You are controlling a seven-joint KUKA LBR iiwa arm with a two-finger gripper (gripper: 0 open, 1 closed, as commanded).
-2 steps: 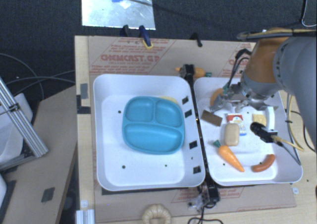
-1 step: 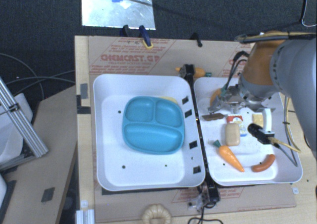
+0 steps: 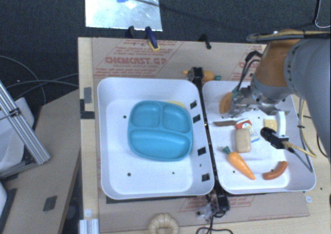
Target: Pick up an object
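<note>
- Tan board-topped bench (image 3: 134, 59): carries two shallow white bins side by side.
- Grey arm with an orange band (image 3: 305, 67): reaches in over the far right corner of the bench and bends down into the right-hand bin.
- Left white bin (image 3: 111, 124): holds one item.
- Right white bin (image 3: 227, 181): holds the small loose objects.
- Blue divided plastic plate (image 3: 158, 129): lies flat at the centre of the left bin.
- Gripper (image 3: 237, 106): low over the far left part of the right bin, just beside the brown piece. Whether it is parted or closed cannot be told, and nothing is seen held.
- Orange carrot (image 3: 241, 164): lies slantwise near the bin's near edge.
- Beige rounded block (image 3: 242, 141): at mid-bin, just beyond the carrot.
- Red-orange sausage (image 3: 274, 171): towards the near right corner.
- Brown rounded piece (image 3: 225, 103): near the far left corner.
- Brown flat strip (image 3: 225, 122): along the left edge.
- Pale yellow block (image 3: 269, 123): right of centre.
</note>
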